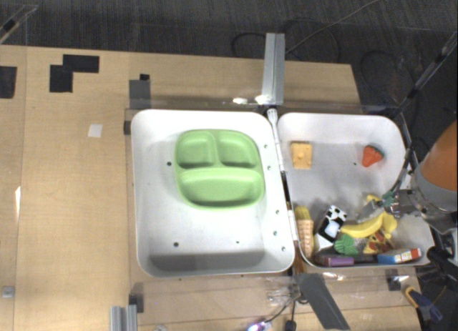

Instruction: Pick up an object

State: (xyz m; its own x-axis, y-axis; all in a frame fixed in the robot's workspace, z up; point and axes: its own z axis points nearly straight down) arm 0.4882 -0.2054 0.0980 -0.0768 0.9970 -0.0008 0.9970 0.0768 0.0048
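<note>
The right bin (336,133) holds a heap of small things at its near end. A yellow banana (363,226) lies there beside a black and white toy cow (330,224), a green piece (346,244) and a tan ridged piece (305,226). A purple marker (336,259) and a blue and red marker (401,256) lie along the near wall. A square cracker (301,155) and a red strawberry (371,156) sit apart at the far end. My gripper (392,203) comes in from the right, low over the banana's right end.
The left bin (154,236) bears a green divided plate (217,167). A metal post (273,68) stands behind the wall between the bins. The arm's grey body and orange band (440,161) hang over the right bin's right rim.
</note>
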